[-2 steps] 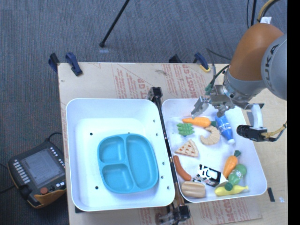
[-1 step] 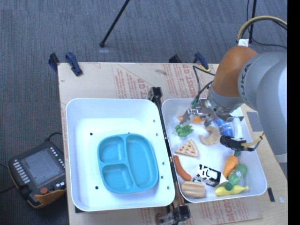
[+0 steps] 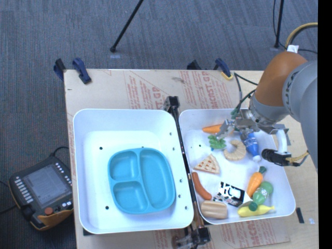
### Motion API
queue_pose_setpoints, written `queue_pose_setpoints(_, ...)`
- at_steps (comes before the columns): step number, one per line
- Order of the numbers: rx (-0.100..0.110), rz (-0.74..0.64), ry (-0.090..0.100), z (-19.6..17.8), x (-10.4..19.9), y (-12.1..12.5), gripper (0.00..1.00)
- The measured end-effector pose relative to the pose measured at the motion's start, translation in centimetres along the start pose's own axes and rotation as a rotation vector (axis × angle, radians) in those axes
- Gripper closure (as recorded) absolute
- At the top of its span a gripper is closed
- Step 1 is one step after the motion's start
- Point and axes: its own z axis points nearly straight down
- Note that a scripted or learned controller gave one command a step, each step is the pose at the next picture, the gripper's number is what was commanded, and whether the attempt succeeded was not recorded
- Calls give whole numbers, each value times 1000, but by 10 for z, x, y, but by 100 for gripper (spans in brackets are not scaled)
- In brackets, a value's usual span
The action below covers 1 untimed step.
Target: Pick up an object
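White right bin | my gripper low beside blue bottle, five o'clock | step: reaching | jaw state: cannot tell | next: centre over one item.

Glossy blue plastic tray, matt cardboard bench.

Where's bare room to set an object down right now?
Free: left bin floor around the blue divided plate, and its compartments. Small bare patch in right bin between waffle wedge and carrot. Crowded under gripper and near corner.
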Motion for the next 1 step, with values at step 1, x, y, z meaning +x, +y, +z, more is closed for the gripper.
queue_pose_setpoints(1,14,-630,14,0,-26,-3,0)
